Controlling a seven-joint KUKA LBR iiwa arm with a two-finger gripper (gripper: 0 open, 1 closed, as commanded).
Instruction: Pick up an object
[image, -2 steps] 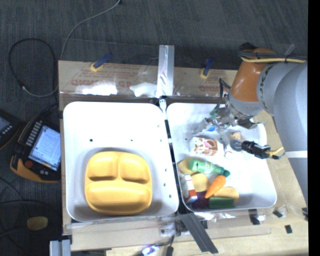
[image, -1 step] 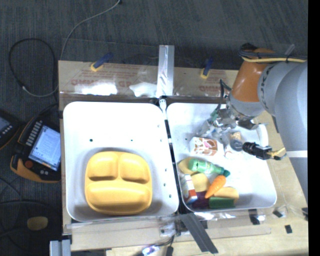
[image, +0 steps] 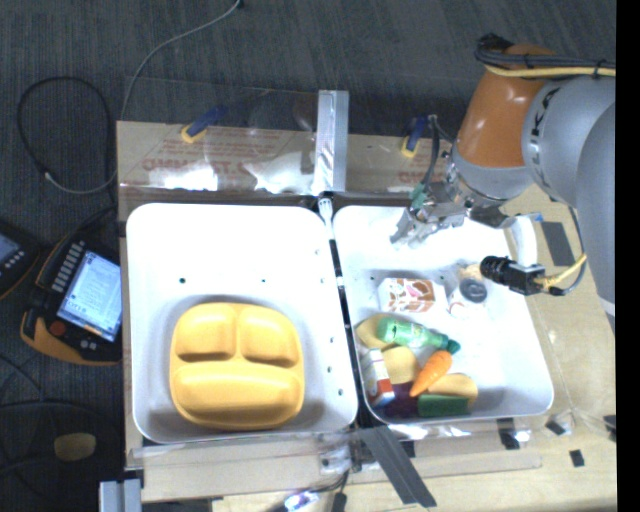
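The gripper is seen over the far end of the right bin, fingers pointing down-left; whether they are spread or closed can't be told, and nothing is seen between them. Rel. to the gripper, all objs are placed nearer the camera. A red-and-white packet is laid flat just below it. A small dark round item is seen to the packet's right, apart from it. Further toward the near wall a cluster is packed together: a green bottle, an orange carrot tilted across it, a yellow piece, a dark green block. A yellow sectioned tray is set in the left bin, well apart from the gripper.
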